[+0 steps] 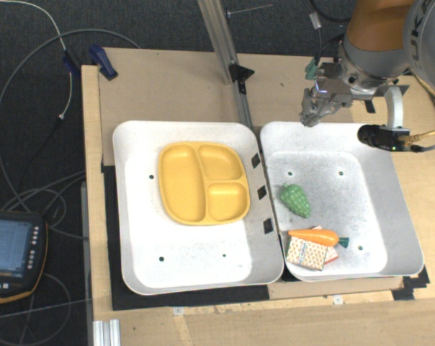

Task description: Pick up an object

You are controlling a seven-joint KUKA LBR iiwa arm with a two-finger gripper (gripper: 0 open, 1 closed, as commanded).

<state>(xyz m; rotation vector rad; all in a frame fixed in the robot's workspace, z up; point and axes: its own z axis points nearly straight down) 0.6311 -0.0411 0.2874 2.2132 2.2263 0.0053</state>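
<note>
Gripper (315, 114), grip state indiscernible, above right bin's (390, 193) far-left corner; green toy (296, 200), carrot (315, 236), box (307, 253) near its left edge.

Arm (390, 20) cut off by top edge; pincer (312, 115) fingers too small to read.

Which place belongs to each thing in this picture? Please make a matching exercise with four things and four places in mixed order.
Things:
1. yellow plastic divided tray
2. green bumpy toy vegetable
3. orange toy carrot
4. grey two-finger gripper

Places:
A. near front edge of right bin
B. above far rim of right bin
C. in left bin
D. middle of right bin, left side

Pairs: 1-C, 2-D, 3-A, 4-B
</note>
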